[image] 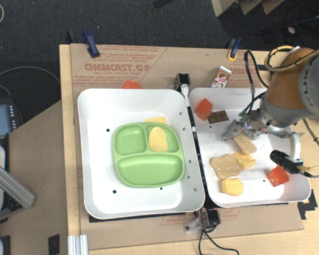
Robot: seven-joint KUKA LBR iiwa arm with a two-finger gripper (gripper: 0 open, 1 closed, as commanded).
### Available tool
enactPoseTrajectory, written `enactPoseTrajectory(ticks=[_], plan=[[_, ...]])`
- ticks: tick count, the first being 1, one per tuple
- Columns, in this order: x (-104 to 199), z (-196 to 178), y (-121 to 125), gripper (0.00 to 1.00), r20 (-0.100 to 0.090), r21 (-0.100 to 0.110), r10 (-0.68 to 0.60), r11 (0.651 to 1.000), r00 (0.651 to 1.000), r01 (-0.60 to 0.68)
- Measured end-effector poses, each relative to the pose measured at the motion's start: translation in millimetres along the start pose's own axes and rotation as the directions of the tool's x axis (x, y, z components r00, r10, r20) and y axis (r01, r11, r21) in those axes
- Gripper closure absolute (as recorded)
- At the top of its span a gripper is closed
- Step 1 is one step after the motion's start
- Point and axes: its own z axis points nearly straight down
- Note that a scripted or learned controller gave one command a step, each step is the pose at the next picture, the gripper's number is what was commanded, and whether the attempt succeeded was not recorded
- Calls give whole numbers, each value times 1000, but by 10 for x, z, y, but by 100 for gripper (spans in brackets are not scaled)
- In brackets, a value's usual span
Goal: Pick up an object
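My gripper (235,130) is low in the right bin (295,195), reaching in from the right under the grey and orange arm (290,89). Its tip lies just above a tan block (245,144) and right of a brown chocolate piece (218,117). An orange-red cube (203,108) sits at the bin's back left. Toward the front are a toast slice (226,166), a yellow cheese piece (247,162) and a yellow ridged shell (232,186). A red block (278,176) lies at the front right.
The left bin (95,110) holds a green divided plate (148,166) with a yellow item (158,139) in its back right compartment and a yellow piece (156,120) behind it. A small carton (221,77) lies behind the right bin. Black cable parts (286,161) trail by the red block.
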Motion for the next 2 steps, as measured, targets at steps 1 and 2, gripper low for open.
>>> enactPoseTrajectory(ticks=[1, 2], plan=[[-46, -105, 8, 100, 4, -4, 5, 1000, 1000, -5], [781, -1058, 39, 100, 3, -14, -4, 1000, 1000, 4]])
